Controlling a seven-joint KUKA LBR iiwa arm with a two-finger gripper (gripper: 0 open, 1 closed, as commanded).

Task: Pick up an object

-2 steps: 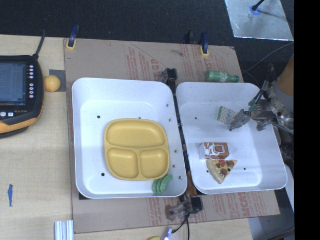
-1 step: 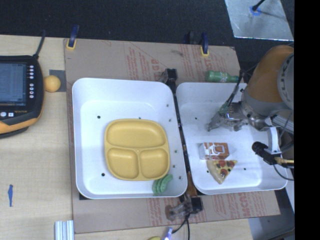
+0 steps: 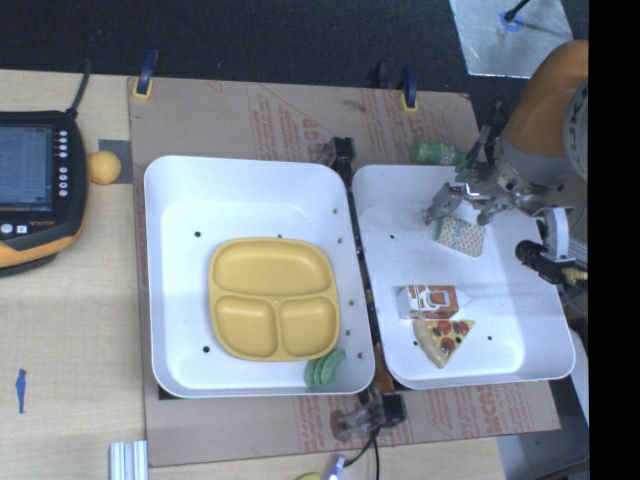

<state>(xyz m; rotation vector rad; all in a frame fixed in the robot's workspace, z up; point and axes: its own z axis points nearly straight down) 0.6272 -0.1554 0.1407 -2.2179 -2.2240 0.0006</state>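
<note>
You see the hand (image 3: 462, 200) low over the far part of the right bin (image 3: 540, 363), its two dark fingers (image 3: 440, 208) spread apart, so it is open. A small speckled packet (image 3: 461, 236) lies tilted just below the fingers, at or near the tips; nothing sits between them, so do not log a grasp. Whether the tips touch the packet you cannot tell from this slant.

Nearer the front of the same bin lie a white carton with a brown print (image 3: 431, 300) and, just beside it, a pizza-slice toy (image 3: 441, 339). They are well apart from the hand, which suggests the packet is the chosen target.

The left bin (image 3: 170, 268) bears a yellow divided plate (image 3: 272, 297), with a green item (image 3: 324, 369) at its front edge. Another green item (image 3: 436, 153) rests on the tabletop (image 3: 60, 368) beyond the right bin.

Judgement: the pick is at the approach or closing step. The packet's tilt may let it slip sideways as the fingers close.
</note>
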